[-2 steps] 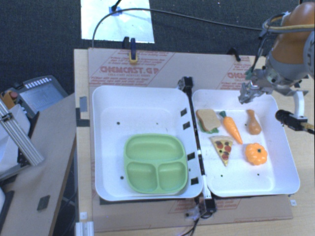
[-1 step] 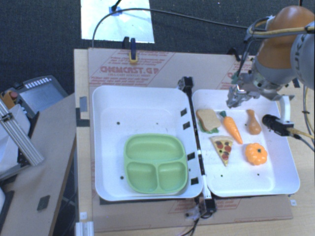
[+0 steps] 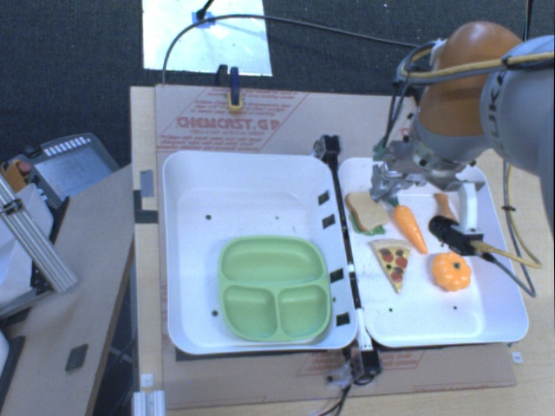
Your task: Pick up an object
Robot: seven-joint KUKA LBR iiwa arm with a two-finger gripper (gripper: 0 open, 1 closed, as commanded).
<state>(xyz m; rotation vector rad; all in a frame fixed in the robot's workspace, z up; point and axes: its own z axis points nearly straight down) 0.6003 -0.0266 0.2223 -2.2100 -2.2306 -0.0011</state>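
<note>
Green plastic plate with three compartments [image 3: 276, 289] lies flat in the near part of the left shallow white bin [image 3: 199, 189], well apart from the orange toy carrot [image 3: 410, 229] and on the view's left of it, across the divide between the bins. The carrot itself lies in the right shallow white bin [image 3: 451, 319], its narrow end pointing toward the camera.

Just beside the carrot on the view's left sits a toy sandwich of tan bread with a green filling [image 3: 366, 212]. A toy pizza slice with red dots [image 3: 393, 263] lies just nearer the camera than the carrot, tip pointing to the near edge. A small orange pumpkin-shaped toy [image 3: 451, 271] sits near the carrot on the view's right and a little closer to the camera. A small tan piece [image 3: 445, 204] lies beyond that, to the carrot's right; what it is cannot be made out.

The gripper [image 3: 388, 193] hangs low just beyond the carrot's thick end, over the sandwich's far edge. Whether it is parted or closed cannot be told, and nothing is seen held in it. The grey arm [image 3: 520, 102] rises from it toward the view's right.
</note>
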